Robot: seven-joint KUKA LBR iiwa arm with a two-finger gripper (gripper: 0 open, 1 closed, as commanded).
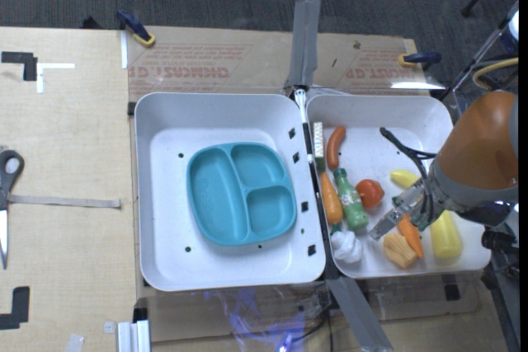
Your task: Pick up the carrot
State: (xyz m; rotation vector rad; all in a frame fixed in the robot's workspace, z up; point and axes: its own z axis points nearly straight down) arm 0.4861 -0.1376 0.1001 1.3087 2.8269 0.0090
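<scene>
Two orange, carrot-like pieces lie in the right bin (pixel 429 118). A long one (pixel 331 199) rests along the bin's left wall, beside a green bottle (pixel 354 205). A shorter orange piece (pixel 411 236) lies near the front right, directly at the tip of my gripper (pixel 398 216). The gripper is low in the bin, reaching in from the right under the orange-banded wrist (pixel 487 146). The wrist hides how it meets the short orange piece.
The right bin also holds a red sausage (pixel 333 146), a tomato (pixel 370 192), a small yellow piece (pixel 404 177), a yellow vegetable (pixel 445 237), a tan bread-like piece (pixel 399 252) and a white lump (pixel 346 246). The left bin (pixel 157 177) carries a blue divided plate (pixel 242 193).
</scene>
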